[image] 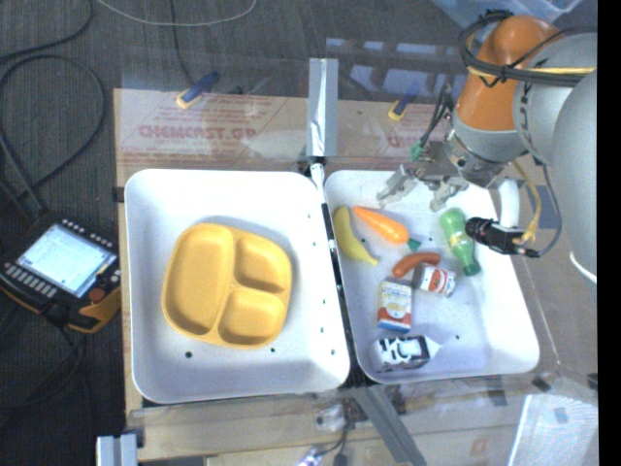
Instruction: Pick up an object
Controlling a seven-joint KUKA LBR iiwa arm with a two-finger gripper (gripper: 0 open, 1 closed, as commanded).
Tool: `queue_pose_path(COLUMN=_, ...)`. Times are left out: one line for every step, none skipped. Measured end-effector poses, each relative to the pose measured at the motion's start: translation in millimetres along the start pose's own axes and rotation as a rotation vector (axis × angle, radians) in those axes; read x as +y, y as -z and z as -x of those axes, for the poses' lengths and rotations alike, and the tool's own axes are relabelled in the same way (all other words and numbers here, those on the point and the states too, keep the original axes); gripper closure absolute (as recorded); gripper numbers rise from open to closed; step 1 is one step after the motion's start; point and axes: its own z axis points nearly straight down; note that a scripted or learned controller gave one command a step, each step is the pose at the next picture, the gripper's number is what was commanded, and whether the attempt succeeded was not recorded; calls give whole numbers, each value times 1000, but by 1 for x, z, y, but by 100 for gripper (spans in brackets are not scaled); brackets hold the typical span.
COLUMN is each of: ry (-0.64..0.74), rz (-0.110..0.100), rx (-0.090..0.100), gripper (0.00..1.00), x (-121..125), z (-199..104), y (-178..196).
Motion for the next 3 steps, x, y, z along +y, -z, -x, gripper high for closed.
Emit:
queue_pose_path(ry=119, rz=4, rx=0, gripper=0, x=-15, z=2, y=-91)
queue_pose_path(ry=116, rz=0, rx=2, gripper=100, x=-16, z=2, y=-85)
queue_pose_path(ry=-70, rz=1, rx=-4, gripper=100, x=26, z=-35, y=-2)
